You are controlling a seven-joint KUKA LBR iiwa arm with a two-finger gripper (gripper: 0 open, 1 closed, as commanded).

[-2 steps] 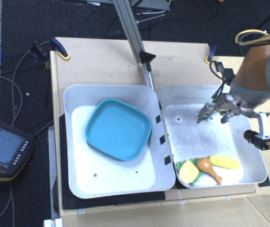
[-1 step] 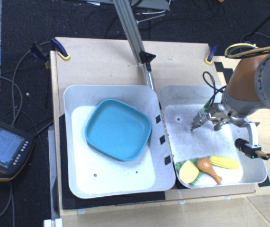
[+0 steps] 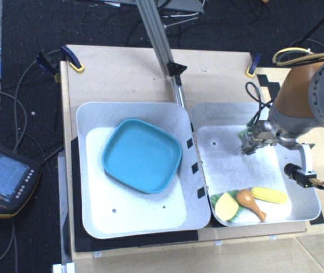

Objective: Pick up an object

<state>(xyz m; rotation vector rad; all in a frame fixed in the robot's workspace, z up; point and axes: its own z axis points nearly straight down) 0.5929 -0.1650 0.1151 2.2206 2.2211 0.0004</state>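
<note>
My gripper (image 3: 249, 144) hangs low over the upper right part of the right bin (image 3: 230, 164), reaching in from the right. A small green thing (image 3: 244, 134) shows just beside its upper edge; whether it sits between the fingers is hidden. At the bin's front lie a pale yellow-green fruit slice (image 3: 226, 206), an orange-brown pear-shaped toy (image 3: 250, 202) and a yellow banana-like piece (image 3: 270, 195), all well below the gripper. A blue square plate (image 3: 142, 155) rests tilted in the left bin (image 3: 94, 209).
The bench's wooden top (image 3: 122, 75) stretches behind the bins, with clamps at its corners. A metal pole (image 3: 156, 30) slants down to the gap between the bins. A teach pendant (image 3: 3, 181) lies on the floor at left. A black fitting (image 3: 298, 175) juts from the wrist.
</note>
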